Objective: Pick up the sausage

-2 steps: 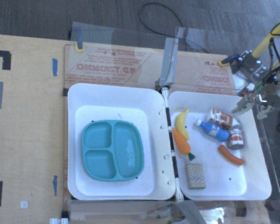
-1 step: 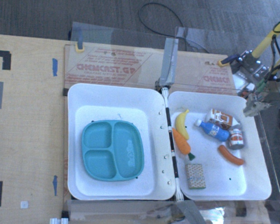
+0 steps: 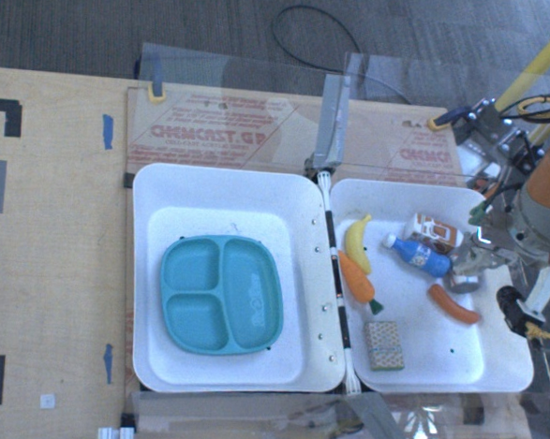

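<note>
Sausage [image 3: 454, 305]: it lies flat in the right bin [image 3: 504, 371], in the right half of the floor, with its long axis slanted from upper left to lower right. Nothing grips it.
Gripper [image 3: 466, 273]: it is just above the upper-left end of the sausage and very near it. I cannot tell if it touches the sausage, and I cannot tell if it is released or clenched.
Arm [image 3: 539, 199]: it comes in from the right over the far right corner of the right bin; the orange band is at the frame edge, and the wrist points down and to the left.
Bottle [image 3: 420, 255]: blue with a white cap, it lies just left of the gripper.
Carton [image 3: 436, 232]: it is small, behind the bottle.
Banana [image 3: 357, 242] and carrot [image 3: 357, 281]: they are near the left wall of the right bin, well apart from the sausage.
Sponge [image 3: 384, 345]: it is near the front, left of the sausage.
Open room: bare floor lies in front of the sausage and to its right, up to the right wall.
Left bin [image 3: 154, 196]: it holds a teal plate [image 3: 221, 295] with compartments.
</note>
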`<state>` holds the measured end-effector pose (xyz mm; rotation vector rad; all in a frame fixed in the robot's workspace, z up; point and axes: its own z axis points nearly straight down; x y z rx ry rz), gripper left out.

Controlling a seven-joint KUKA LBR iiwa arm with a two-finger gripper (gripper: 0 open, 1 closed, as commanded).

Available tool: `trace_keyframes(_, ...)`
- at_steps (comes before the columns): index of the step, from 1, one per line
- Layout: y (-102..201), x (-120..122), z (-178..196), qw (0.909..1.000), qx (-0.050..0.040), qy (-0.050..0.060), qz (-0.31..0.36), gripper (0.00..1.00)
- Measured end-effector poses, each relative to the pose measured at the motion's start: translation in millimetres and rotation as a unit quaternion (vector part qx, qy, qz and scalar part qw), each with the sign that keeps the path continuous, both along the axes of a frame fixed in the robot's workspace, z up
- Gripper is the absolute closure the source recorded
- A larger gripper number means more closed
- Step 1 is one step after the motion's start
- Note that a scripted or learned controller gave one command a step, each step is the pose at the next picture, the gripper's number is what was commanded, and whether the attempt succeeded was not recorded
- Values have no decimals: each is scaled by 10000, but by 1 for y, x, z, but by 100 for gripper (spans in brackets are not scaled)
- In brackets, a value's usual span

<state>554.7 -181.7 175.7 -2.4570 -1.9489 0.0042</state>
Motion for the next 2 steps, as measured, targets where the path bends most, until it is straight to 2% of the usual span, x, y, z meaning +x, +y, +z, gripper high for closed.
trace_keyframes(1, -12, -68, -29, 9997, -4, -6, -226, 100)
trace_keyframes(2, -31, -76, -51, 9979, 6, 5, -649, 100)
